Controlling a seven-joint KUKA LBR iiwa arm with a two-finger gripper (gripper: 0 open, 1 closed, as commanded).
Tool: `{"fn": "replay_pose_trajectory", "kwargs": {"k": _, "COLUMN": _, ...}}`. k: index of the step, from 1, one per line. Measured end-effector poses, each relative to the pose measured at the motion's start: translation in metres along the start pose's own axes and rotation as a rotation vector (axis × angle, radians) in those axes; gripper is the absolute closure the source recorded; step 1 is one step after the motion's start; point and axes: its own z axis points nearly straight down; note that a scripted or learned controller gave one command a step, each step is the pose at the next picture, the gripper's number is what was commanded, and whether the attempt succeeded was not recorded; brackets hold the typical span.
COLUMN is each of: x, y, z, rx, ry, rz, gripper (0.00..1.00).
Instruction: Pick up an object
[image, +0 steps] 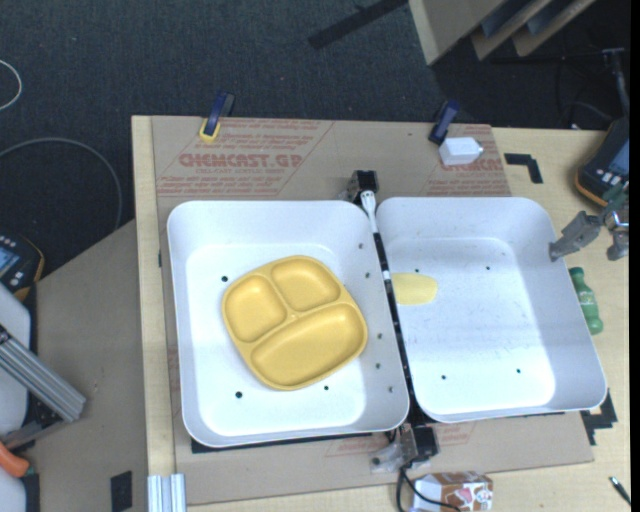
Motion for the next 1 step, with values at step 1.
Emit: {"fn": "replay_pose_trajectory", "kwargs": {"k": 1, "x": 0.0242, "y": -0.0427, "z": -0.2230, "rx": -0.021, "ry": -0.007, "rz": -0.003, "gripper": 0.00}}
